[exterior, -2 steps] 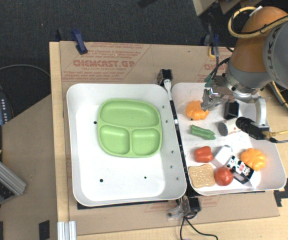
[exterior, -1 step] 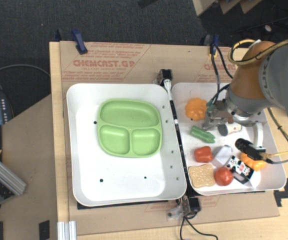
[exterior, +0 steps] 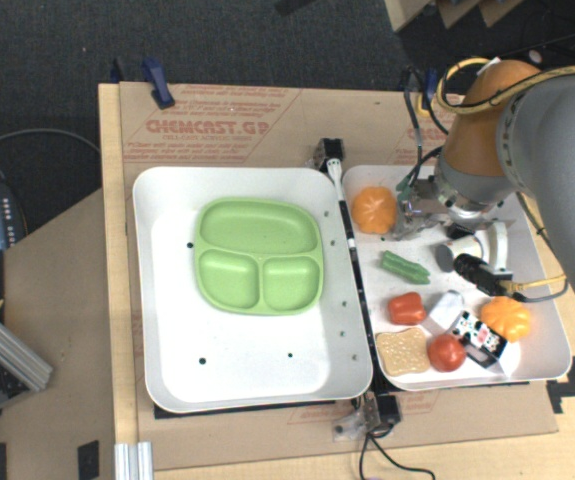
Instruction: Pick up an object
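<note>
Low in the right bin [exterior: 542, 363], hand [exterior: 414, 215] just right of the orange [exterior: 374, 209], finger state unclear

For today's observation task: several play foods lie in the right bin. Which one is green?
The pepper, a small elongated piece mid-bin. The others are orange, red, yellow-orange or tan.

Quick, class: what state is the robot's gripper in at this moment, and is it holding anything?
Gripper: cannot be told whether open or closed; it sits low in the right bin beside the orange, with nothing visibly held.
</note>
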Controlling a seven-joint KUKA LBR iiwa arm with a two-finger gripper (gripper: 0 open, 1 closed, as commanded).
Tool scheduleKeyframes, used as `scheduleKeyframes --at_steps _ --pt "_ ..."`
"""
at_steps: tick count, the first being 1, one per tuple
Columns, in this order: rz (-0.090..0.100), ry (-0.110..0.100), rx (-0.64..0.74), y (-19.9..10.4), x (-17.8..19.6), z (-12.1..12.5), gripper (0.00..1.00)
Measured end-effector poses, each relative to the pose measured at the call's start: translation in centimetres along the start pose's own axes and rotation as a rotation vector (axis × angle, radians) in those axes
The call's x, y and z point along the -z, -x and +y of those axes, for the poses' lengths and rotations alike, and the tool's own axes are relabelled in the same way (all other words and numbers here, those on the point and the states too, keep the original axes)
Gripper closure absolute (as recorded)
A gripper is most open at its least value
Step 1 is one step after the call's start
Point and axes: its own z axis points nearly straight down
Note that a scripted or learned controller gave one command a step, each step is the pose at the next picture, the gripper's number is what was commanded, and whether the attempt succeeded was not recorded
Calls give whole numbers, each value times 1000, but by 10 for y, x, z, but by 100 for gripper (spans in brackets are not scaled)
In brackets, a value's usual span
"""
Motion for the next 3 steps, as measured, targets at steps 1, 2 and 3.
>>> scheduleKeyframes --at_steps 1,2,3 --pt "-4 5 -4 79 2 41 100" --pt "-6 19 1 67 366 41 100" --pt "2 9 7 -16 458 -28 100"
